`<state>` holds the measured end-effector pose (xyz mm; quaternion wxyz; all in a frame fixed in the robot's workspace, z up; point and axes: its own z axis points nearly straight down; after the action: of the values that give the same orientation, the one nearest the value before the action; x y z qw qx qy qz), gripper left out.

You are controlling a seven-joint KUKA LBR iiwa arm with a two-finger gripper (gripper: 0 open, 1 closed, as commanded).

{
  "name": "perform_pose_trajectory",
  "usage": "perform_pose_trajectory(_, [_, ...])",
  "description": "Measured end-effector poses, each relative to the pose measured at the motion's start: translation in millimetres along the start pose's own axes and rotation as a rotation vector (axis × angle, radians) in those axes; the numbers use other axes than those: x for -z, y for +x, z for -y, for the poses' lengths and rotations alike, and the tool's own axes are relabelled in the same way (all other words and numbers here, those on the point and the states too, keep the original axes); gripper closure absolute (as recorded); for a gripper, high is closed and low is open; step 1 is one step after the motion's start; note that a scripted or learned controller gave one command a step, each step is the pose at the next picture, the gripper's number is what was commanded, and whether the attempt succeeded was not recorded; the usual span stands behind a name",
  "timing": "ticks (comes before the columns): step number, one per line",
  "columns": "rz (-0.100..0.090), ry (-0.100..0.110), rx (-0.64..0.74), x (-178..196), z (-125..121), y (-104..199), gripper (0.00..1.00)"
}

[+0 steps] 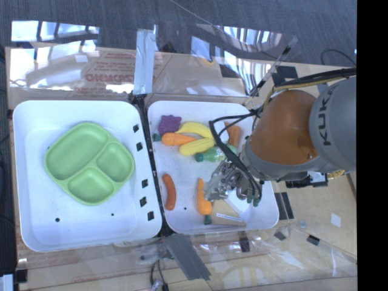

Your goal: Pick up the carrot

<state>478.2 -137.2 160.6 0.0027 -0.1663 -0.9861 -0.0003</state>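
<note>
1. Two shallow white bins sit side by side on the bench; the left bin (36, 223) holds a green divided plate (89, 162) with three compartments, lying towards its upper left.
2. Near the left wall of the right bin (182, 226) lies a reddish sausage (169, 191), set lengthwise along the wall.
3. At the top of that bin is a cluster: a purple bunch of grapes (169, 123), a carrot (177, 139) lying on its side just below the grapes, a yellow banana (197, 128) and a yellow corn cob (197, 146) touching it.
4. A second carrot (202, 197) lies lower in the bin, roughly upright in the picture, green end down.
5. Just right of this lower carrot hangs the gripper (227, 183); whether its jaws are released or clenched cannot be told, and nothing shows between them.
6. Behind it the grey arm (339, 126) with its orange band (285, 129) reaches in from the right.
</note>
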Motion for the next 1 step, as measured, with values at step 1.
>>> perform_pose_trajectory(1, [0.001,-0.001,-0.097,-37.2,-24.4,10.7,1.0])
